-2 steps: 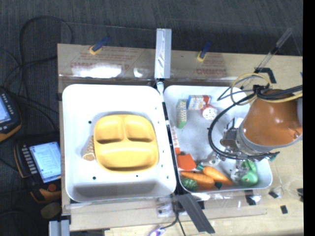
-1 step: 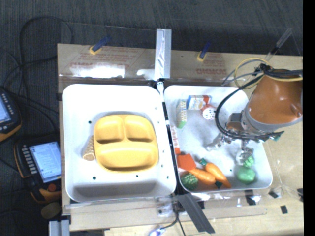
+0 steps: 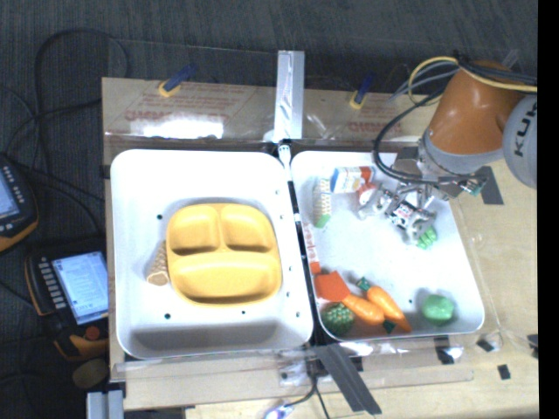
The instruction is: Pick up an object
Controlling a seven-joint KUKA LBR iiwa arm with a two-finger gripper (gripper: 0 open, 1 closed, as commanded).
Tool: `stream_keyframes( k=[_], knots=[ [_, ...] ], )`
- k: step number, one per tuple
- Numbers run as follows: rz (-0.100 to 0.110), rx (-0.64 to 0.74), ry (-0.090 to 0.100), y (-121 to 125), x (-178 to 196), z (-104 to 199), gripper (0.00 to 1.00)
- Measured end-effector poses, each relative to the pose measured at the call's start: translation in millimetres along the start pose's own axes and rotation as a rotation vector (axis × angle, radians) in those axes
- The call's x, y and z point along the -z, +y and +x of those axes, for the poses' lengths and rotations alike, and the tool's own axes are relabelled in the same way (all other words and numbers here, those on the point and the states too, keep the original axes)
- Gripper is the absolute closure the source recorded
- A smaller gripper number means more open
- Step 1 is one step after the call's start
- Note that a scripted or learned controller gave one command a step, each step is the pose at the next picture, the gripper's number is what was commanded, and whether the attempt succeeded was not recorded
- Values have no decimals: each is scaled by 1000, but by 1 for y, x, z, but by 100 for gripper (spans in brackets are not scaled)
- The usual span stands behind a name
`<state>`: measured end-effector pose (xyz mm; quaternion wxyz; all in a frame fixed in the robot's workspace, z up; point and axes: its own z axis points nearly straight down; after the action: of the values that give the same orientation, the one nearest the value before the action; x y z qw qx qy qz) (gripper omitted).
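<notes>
Two shallow white bins (image 3: 122, 234) sat on the desk. My claw (image 3: 407, 212) hung low in the right bin's far right corner, beside a small green piece (image 3: 425, 238); its grip, I couldn't tell. Orange carrots (image 3: 376, 304) lay by the near edge.

Two shallow white plastic bins sit side by side: the right bin (image 3: 467, 273) directly under the two-finger gripper (image 3: 403, 206), the left bin (image 3: 131, 234) well off to its far side, holding one yellow three-compartment plastic tray (image 3: 224, 251) and one tan cone-shaped piece (image 3: 157, 267). Below the gripper lie two orange toy carrots (image 3: 374, 305) — touching — one round green ball (image 3: 438, 307), one flat orange block (image 3: 331, 285) and one dark green knobbly fruit (image 3: 339, 318). Beside the gripper lies one white carton with red and blue print (image 3: 349, 180) — plus one small bright green piece (image 3: 425, 238) just under it.
</notes>
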<state>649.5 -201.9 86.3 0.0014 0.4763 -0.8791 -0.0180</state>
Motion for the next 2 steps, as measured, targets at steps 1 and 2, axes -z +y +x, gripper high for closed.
stream_keyframes(
  k=[1, 2],
  knots=[
    [33, 22, -5, 52, 3, 34, 0],
    [41, 80, -14, 101, 4, 66, 0]
  ],
)
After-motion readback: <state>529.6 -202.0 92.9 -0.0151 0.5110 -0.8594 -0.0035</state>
